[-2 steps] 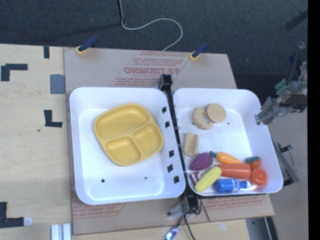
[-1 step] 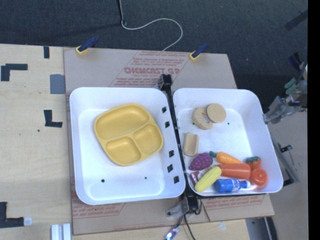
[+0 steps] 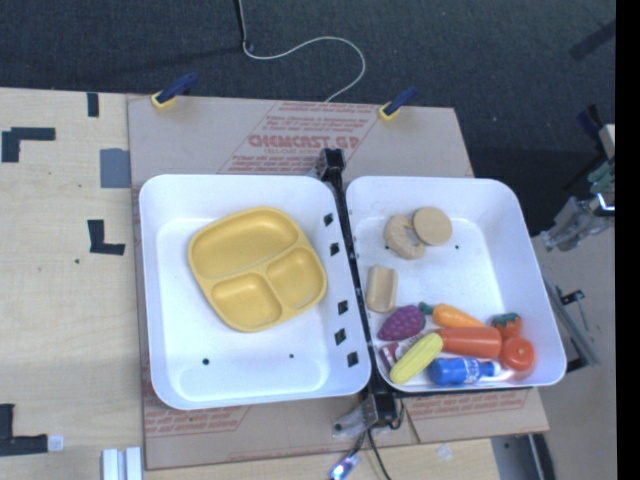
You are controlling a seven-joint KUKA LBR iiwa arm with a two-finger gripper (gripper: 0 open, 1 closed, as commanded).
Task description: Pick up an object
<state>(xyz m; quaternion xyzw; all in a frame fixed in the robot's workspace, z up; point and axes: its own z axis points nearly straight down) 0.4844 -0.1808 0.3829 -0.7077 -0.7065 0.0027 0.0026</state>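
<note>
Though tilted, plump yellow corn [image 3: 416, 357]

A pale wooden bench [image 3: 60, 298] under a cardboard sheet [image 3: 300, 138] stands against dark carpet [image 3: 450, 28].

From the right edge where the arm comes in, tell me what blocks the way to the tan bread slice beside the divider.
Nothing covers the tan rectangular bread slice; it lies flat and apart from its neighbours. The two round tan biscuits sit above it in the view, the purple grape bunch below it. From overhead, the way looks free.
</note>
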